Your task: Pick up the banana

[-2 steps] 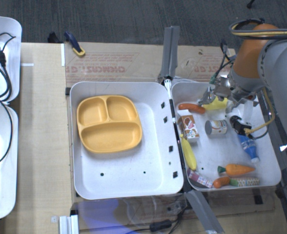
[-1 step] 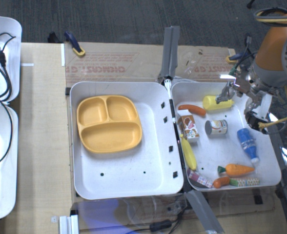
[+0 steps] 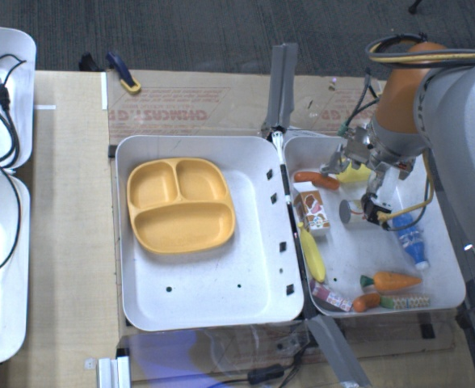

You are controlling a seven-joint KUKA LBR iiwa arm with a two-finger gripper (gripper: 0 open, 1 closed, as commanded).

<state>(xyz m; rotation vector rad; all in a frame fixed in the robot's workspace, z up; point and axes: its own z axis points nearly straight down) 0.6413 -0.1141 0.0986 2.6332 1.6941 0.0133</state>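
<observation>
surface (image 3: 68, 217): tan, carrying two shallow white bins side by side, with a printed cardboard sheet (image 3: 197, 107) lying along its far edge. arm (image 3: 456, 128): grey with an orange band above the wrist, reaching in from the right and hanging over the far part of the right bin. left bin (image 3: 205, 297): white, holding one item only, a yellow three-compartment plate (image 3: 181, 204) sitting toward its far left corner. right bin (image 3: 439, 241): white, holding the smaller goods. gripper (image 3: 363, 186): hovering over the far half of the right bin, above a yellow object partly hidden beneath it; whether it is released or clenched cannot be told, and nothing is showing as grasped. banana (image 3: 311, 253): yellow, lying lengthwise along the left wall of the right bin, just nearer the camera than the small box, well apart from the gripper. small box (image 3: 312, 211): brown and white, lying beside the left wall. blue bottle (image 3: 413, 245): lying toward the right side. carrot (image 3: 395, 280): orange, resting near the front right. red sausage-shaped item (image 3: 316, 179): lying at the far left of the bin, just beside the gripper. pink packet (image 3: 332, 298): lying at the front wall. blue-and-yellow clamp (image 3: 123, 73): resting on the surface beyond the left bin.
</observation>
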